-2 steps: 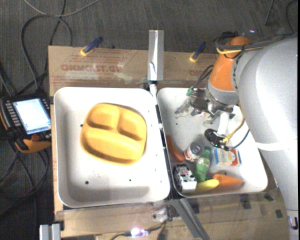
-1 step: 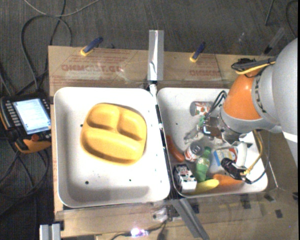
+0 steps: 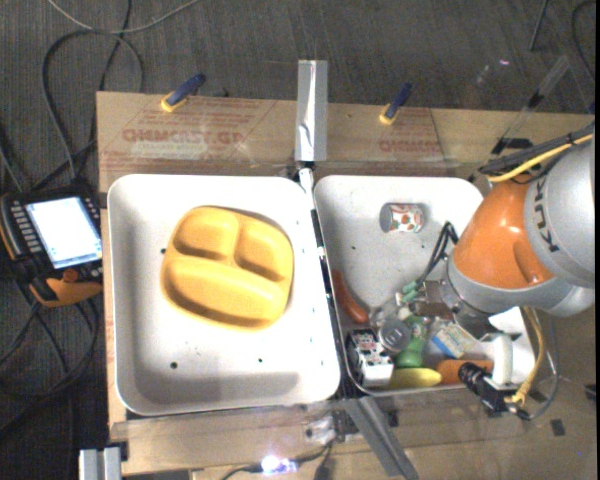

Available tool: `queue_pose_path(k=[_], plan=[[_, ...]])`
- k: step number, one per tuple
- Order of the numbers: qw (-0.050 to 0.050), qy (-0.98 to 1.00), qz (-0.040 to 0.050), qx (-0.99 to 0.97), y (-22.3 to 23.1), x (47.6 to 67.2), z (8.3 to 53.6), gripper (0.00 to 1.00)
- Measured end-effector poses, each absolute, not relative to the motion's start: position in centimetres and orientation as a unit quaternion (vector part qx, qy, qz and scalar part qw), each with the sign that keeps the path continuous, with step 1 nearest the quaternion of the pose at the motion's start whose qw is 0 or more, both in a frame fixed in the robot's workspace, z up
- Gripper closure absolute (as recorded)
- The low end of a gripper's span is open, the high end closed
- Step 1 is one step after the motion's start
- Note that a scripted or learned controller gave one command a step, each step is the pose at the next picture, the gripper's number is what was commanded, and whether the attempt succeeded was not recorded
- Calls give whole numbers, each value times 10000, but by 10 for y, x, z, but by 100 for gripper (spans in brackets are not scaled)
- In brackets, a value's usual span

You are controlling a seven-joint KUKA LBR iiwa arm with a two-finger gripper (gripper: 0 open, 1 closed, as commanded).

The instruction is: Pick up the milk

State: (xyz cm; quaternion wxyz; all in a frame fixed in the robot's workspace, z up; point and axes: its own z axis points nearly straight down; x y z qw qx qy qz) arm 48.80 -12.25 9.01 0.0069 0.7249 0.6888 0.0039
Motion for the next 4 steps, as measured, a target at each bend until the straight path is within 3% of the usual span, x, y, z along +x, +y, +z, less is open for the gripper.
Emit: queue_pose_path(k=[1,2,3,4], plan=[[92,7190,11,6950,-100,487,91,0],[3,7432,-4,6690,-99,483,104,0],[-12,6185,-22,7858,-103,502,137,0],[45,6927,19,7212,-99,486,89,0]])
